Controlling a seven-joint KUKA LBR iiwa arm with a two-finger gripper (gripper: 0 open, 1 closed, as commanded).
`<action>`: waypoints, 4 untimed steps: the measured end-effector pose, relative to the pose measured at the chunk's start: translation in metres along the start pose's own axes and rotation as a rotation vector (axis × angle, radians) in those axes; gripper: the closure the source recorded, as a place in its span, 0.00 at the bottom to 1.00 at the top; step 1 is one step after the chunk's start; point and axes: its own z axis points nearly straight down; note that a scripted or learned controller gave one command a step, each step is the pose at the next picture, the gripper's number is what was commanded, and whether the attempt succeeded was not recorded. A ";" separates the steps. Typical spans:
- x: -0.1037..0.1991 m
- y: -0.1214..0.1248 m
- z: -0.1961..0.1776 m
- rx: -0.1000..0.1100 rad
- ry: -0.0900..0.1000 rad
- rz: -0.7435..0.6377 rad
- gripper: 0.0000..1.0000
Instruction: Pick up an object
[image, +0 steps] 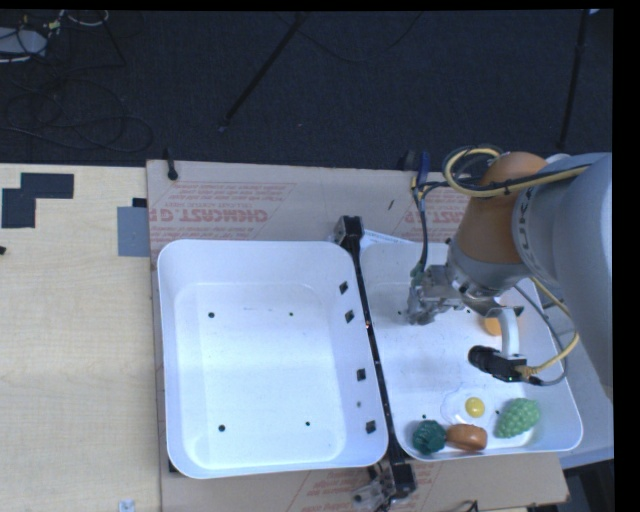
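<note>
Hanging low in the right bin (408, 372), the hand (425, 304) points down, its grip unclear.

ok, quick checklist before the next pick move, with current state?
1. Objects available: ok; right bin has a dark green toy, orange-brown toy, light green bumpy toy and toy fried egg at its near edge.
2. Over a toy: not ok; gripper sits over bare floor further back.
3. Toys spaced apart: not ok; dark green and orange-brown look touching.
4. Other targets: cannot tell; small orange item by the wrist is partly hidden.
</note>
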 end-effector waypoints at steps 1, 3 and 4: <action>0.049 -0.031 -0.095 -0.005 0.001 -0.004 1.00; 0.207 -0.073 -0.191 -0.004 0.001 -0.007 1.00; 0.274 -0.063 -0.316 -0.017 0.004 -0.009 1.00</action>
